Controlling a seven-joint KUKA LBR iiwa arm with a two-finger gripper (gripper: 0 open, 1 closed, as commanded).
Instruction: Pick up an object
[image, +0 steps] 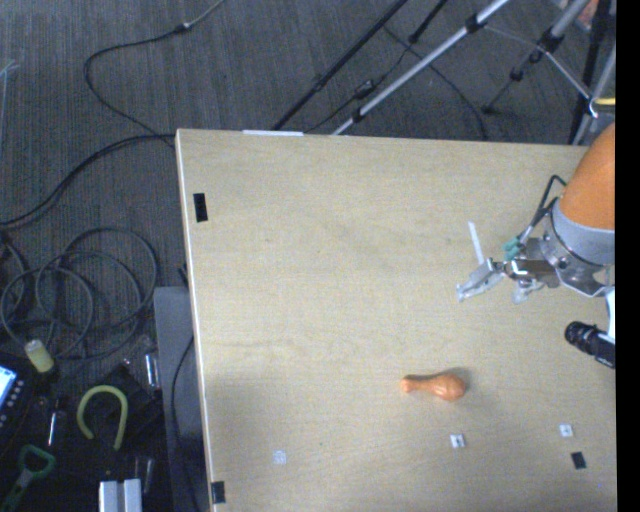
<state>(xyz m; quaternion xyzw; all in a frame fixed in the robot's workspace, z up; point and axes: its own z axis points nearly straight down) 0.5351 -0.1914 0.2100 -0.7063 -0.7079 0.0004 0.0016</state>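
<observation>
Bench surface (330, 280): pale tan board, the largest thing in the camera view. No bin walls or rims can be made out on it, so there are no containers or contents to log here.

Arm (592, 200): grey with orange band, entering at the right edge, wrist angled toward the board's middle.

Gripper (478, 268): two thin fingers splayed apart, one pointing up-left, one down-left; released, nothing between them.

Orange object (436, 386): lies flat on the board, below and slightly left of the gripper, well apart from it. Shape is a rounded bulb at the right end tapering to a narrow neck at the left; looks like a small toy or plastic food piece. Judgement: light, probably rigid or slightly squashy, smooth and rounded, so likely to roll or squirt out of a pinch. Best hold is probably across the bulb's widest part, fingers square to its long axis.

Small dark and white markers (457, 440) lie further below the gripper.
</observation>
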